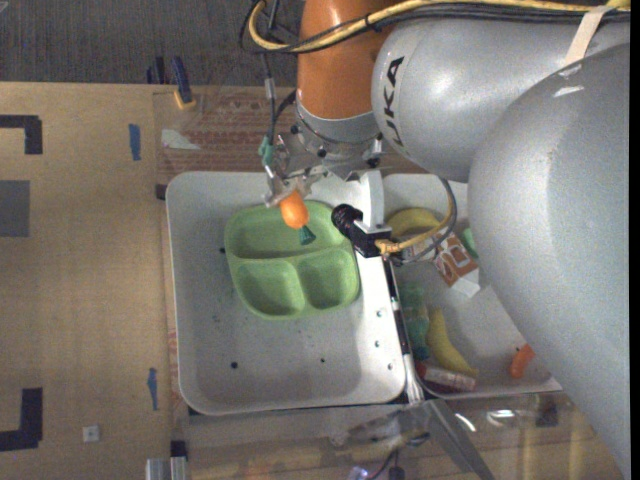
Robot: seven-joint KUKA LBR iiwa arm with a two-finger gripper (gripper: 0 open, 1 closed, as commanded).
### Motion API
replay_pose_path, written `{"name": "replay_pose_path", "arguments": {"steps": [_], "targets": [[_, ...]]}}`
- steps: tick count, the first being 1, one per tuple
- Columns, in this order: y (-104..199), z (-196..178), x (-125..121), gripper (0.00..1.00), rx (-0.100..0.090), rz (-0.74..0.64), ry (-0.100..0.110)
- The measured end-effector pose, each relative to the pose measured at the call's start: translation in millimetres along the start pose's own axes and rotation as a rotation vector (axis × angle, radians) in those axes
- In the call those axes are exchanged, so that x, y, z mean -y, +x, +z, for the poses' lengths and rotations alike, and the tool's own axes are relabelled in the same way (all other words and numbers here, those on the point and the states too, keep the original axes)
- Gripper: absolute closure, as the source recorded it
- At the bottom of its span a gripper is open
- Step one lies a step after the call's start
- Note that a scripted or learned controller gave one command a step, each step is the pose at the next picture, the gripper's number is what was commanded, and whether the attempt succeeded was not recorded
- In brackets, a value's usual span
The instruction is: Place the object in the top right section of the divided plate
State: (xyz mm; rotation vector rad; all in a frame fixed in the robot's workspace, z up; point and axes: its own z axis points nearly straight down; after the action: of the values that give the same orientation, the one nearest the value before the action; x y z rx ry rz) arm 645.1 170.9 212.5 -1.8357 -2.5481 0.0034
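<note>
Hand (287,194) grips carrot (294,211) at its tip over plate (262,298); I judge it should lower into the right section before opening.

1. On the grey arm (480,88), just right of the orange band, black letters run sideways up the casing. "UKA" can be read; the start of the word is cut off by the orange band (340,48).
2. A small red and white package (457,260) in the right bin (490,368) carries print, but it is too small and blurred to read.
3. No other text, number or sign is legible on the bench, the bins or the green divided plate (290,268).
</note>
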Motion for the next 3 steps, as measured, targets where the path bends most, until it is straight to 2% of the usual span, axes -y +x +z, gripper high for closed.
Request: {"name": "replay_pose_path", "arguments": {"steps": [1,2,3], "targets": [[-21,98,27,1.00,0.000,0.333,0.003],[-29,110,14,1.00,-0.014,0.676,-0.022],[-70,32,62,1.00,0.003,1.165,0.005]]}}
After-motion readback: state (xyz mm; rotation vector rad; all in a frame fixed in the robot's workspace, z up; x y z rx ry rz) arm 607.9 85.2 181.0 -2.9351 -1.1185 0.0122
